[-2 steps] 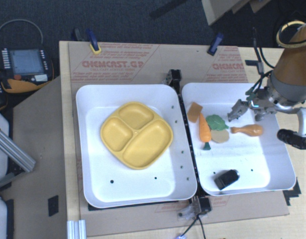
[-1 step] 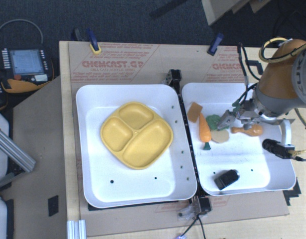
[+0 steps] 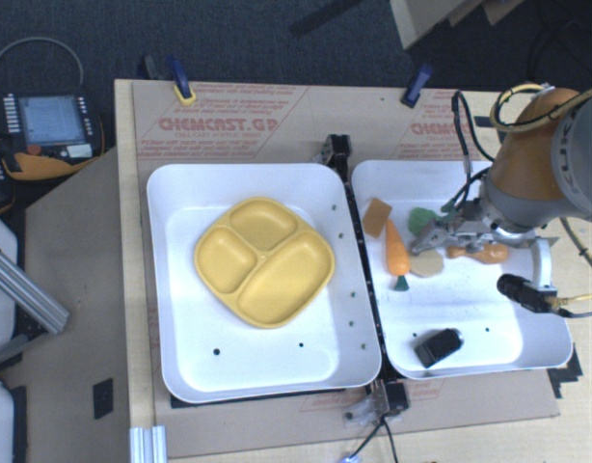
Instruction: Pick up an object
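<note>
Currently, reading from my left, the left bin (image 3: 171,287) holds a yellow three-compartment plate (image 3: 265,260), lying flat near its centre and well apart from every wall; I judge it too broad for a two-finger pinch, so I do not treat it as a likely pick. Across the black divider, the right bin (image 3: 470,350) carries the small items, and these sit clustered in its upper half. A tan block (image 3: 376,217) lies nearest the divider, with a toy carrot (image 3: 397,253) just beside it, its green tip pointing down toward the bin's near edge. A green piece (image 3: 420,220) and a pale beige disc (image 3: 427,265) follow, the disc lying just beside the gripper (image 3: 456,233). An orange item (image 3: 479,253) sits partly under the wrist hardware, so I cannot name it further. A black block (image 3: 438,346) lies alone near the bin's lower edge, well apart from the cluster. The arm (image 3: 532,167) reaches in from the right and has the gripper low over the cluster, between the green piece and the orange item, which I judge to be the approach for a pick there. Whether the gripper is spread or closed, or has hold of anything, I cannot tell from this angle.
</note>
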`<action>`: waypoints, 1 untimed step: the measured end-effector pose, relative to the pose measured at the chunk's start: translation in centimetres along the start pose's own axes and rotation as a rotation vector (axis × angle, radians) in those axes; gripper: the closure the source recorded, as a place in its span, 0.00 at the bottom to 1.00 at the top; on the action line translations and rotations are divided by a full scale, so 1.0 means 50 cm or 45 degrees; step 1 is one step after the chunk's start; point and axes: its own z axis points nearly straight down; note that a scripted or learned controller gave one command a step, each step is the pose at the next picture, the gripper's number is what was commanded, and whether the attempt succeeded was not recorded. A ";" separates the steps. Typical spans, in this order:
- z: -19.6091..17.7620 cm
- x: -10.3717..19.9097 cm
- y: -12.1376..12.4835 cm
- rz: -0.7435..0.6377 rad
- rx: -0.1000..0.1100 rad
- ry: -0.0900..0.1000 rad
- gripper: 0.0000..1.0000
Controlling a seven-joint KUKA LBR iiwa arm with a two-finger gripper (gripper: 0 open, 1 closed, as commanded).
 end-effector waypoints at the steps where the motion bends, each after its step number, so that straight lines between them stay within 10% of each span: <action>1: -0.027 0.000 0.006 -0.001 -0.015 -0.004 1.00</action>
